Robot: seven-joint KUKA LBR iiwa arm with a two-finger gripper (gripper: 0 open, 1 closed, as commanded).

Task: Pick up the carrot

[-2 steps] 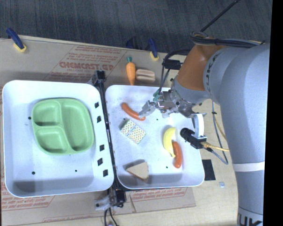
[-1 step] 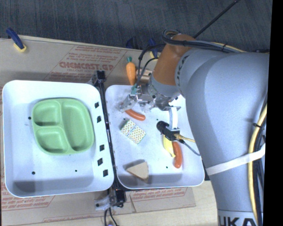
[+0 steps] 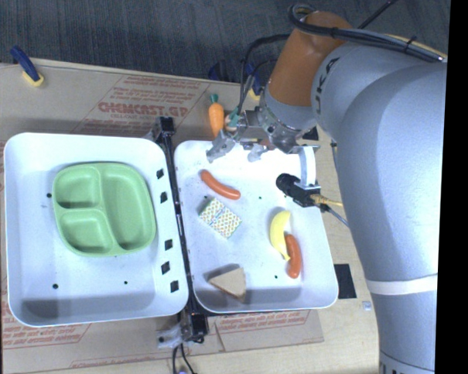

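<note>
The big grey metal arm (image 3: 396, 189) has smooth, rounded shells with a soft shine. An orange band (image 3: 301, 57) goes around it just above the wrist. Black cables (image 3: 357, 33) run in loops over the top of this band. A thin white ring crosses the lower grey shell, and under it stand dark letters, "UK". The small silver metal claw (image 3: 237, 146) has pale parts; its details are blurred, maybe with small screws.

robot lab: kuka arm (image 3: 390, 150) over cardboard-lined bench (image 3: 129, 100).
</note>
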